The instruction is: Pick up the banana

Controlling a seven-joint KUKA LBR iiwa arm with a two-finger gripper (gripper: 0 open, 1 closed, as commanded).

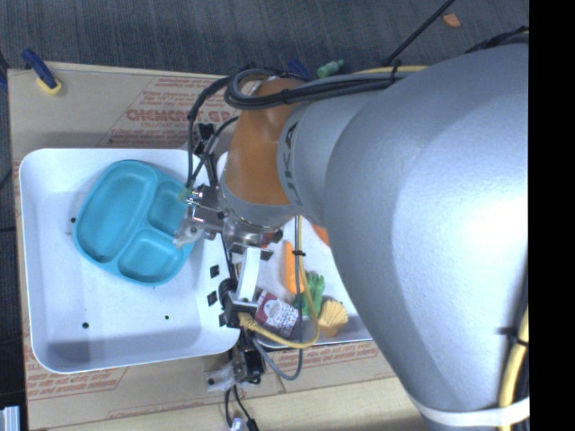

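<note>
**Banana not yet picked up, gripper off to one side**

The banana (pixel 333 315) is my best reading of the pale yellow lump at the near edge of the right bin (pixel 358 334). It is small and partly tucked under the arm (pixel 413 205), so I cannot be sure of it. It lies well apart from the gripper (pixel 205 225), to its right and nearer the camera, and nothing is touching it.

The gripper hangs by the wall between the two bins. Whether it is released or clenched cannot be told, as the wrist hides it from above. Nothing can be seen in its hold.

By my judgement the task is hardly begun. The reach, the grasp and the lift are all left to do.

Between gripper and banana lie a carrot (pixel 290 268), with its green top just beside the banana, and a red-and-white packet (pixel 279 314) just left of the banana. Both crowd it, and a descent there could well catch one of them instead.

Left of the gripper, close against it, a blue plate (pixel 126 223) sits in the left bin (pixel 36 330). It is out of the way for a move to the right.
</note>
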